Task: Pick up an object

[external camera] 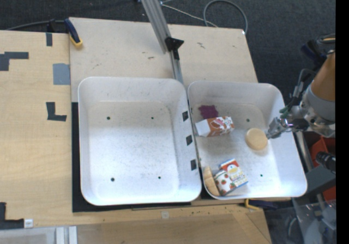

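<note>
Four objects are seen in the right bin (283,150): a tan round puck (256,139) near the right wall, a red-white carton (215,126), a purple scrap (208,111), a red-orange box (229,176) at the front.

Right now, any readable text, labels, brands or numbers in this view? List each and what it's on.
No text can be read.
Small red-and-white carton in the right white bin: printed graphics, too blurred to read.
Red-and-white packet in the same bin: print too small to read.
Round tan disc and dark purple piece: no marks visible.
Grey and black tape patches on the wooden bench: plain, no lettering.
</note>
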Robot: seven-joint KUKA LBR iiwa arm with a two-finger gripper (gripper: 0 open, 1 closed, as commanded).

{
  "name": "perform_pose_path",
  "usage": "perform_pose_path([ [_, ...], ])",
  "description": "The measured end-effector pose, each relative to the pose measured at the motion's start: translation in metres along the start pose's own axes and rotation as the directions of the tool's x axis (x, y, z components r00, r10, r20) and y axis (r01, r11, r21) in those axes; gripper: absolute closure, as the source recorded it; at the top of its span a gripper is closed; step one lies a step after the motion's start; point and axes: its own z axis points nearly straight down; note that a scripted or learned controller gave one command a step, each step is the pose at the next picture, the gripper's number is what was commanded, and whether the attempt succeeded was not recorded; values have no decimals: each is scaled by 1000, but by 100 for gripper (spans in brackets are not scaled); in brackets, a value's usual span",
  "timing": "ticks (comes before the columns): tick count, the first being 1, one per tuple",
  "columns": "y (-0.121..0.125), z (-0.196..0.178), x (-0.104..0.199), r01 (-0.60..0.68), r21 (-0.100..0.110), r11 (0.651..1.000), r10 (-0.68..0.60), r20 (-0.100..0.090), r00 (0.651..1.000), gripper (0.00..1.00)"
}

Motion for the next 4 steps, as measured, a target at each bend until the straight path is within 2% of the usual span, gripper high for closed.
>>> perform_pose_path([
  [1,8,-47,7,1,-1,1000,-1,0,1000,100],
  [3,3,-27,103,4,7,1000,-4,-4,1000,100],
  [4,0,-36,153,5,5,1000,-5,-4,1000,100],
])
